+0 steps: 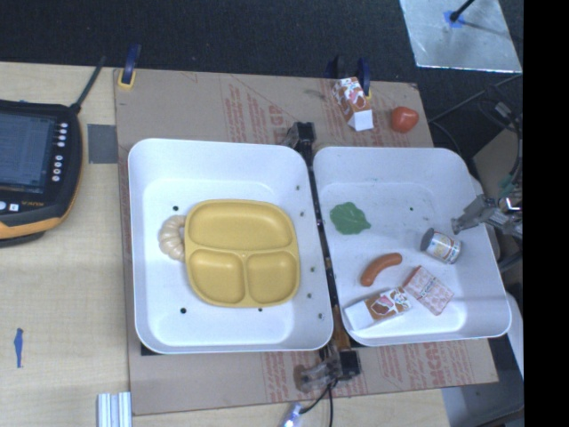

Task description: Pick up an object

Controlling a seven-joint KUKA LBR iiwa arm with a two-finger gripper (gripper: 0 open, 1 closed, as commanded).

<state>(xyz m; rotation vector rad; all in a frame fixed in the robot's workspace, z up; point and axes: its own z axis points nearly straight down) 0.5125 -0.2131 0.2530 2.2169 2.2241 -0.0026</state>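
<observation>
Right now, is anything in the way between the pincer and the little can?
Nothing visible. The pincer sits at the right bin's right edge, and the can lies just below-left of it with bare bin floor between them.

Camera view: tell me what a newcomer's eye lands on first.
The yellow divided tray dominates the left bin, with a pale bun-like item tucked against its left edge. In the right bin, a green blob, sausage and small can lie scattered near the gripper.
</observation>
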